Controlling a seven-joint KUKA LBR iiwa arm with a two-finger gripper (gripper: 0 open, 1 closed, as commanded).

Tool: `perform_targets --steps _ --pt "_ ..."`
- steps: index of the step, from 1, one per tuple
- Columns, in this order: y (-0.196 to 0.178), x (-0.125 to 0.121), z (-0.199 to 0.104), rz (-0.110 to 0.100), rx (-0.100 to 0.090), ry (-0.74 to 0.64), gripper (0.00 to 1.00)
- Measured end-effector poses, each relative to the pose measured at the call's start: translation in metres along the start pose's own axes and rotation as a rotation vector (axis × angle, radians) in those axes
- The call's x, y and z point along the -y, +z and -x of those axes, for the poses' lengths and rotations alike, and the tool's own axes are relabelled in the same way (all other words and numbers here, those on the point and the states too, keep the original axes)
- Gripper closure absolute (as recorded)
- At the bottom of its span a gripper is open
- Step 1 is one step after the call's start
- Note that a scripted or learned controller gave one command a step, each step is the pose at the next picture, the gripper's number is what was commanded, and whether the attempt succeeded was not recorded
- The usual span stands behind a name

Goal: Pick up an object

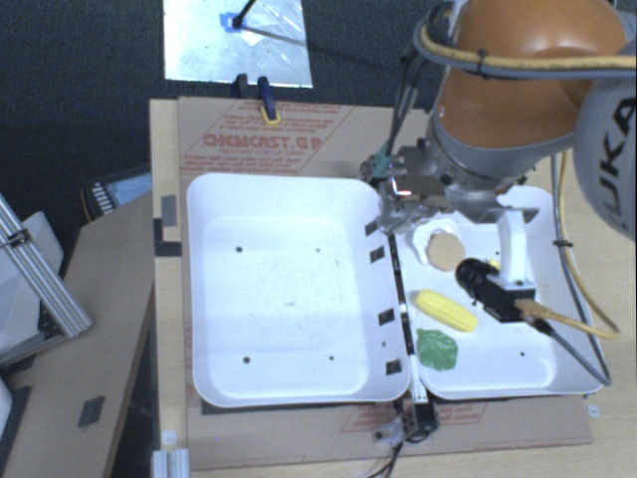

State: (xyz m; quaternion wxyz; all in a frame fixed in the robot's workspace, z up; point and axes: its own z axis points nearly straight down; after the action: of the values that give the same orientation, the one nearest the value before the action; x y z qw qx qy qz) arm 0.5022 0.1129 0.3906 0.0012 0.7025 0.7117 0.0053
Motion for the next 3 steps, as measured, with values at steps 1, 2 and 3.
perform_targets --steps 1,2,3 --pt "-0.062 0.015 0.058 0.001 0.005 0.016 1.00" --pt "-0.150 0.014 -0.013 0.003 0.001 0.002 1.00" --pt "0.043 0.017 -0.058 -0.023 0.010 0.004 1.00"
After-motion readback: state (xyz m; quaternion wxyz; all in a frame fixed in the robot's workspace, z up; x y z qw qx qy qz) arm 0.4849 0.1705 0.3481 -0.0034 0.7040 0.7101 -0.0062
